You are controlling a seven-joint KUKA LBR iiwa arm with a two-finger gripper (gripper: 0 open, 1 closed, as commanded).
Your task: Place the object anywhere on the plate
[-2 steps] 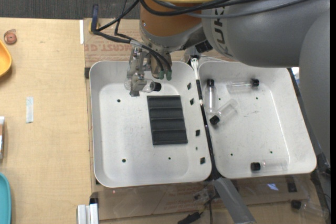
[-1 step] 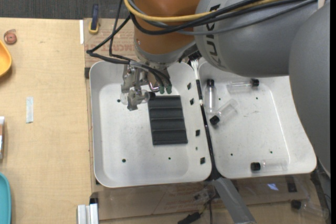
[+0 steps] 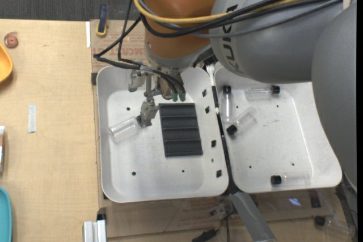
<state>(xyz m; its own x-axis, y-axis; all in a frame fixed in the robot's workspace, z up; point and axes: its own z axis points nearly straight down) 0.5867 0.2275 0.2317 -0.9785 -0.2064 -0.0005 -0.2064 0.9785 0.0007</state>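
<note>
Grey and bulky, the arm [image 3: 283, 25] with its glossy orange band [image 3: 178, 5] sits highest above the table, black and yellow cables looped across it.

At the table's left edge the bare wood [image 3: 51, 122] is pale and smooth, with an orange curved rim [image 3: 4, 68] and a teal corner [image 3: 4, 215] cut off by the view, and a small white strip [image 3: 32, 119] lying flat.

The left bin [image 3: 113, 178] is shallow white plastic with rounded corners. In its left half lies the object, a short clear vial [image 3: 122, 129], see-through and cylindrical, on its side and tilted up to the right. Just right of it the metal gripper [image 3: 148, 114] reaches down to the bin floor; whether its jaws are open, closed or touching the vial cannot be told. Next to the right lies the plate [image 3: 181, 130], a matt black rectangle with raised ribs across it, flat near the bin's middle and apart from the vial.

The right bin [image 3: 317, 167] holds several clear tubes with black caps [image 3: 227, 103], scattered on their sides.
</note>
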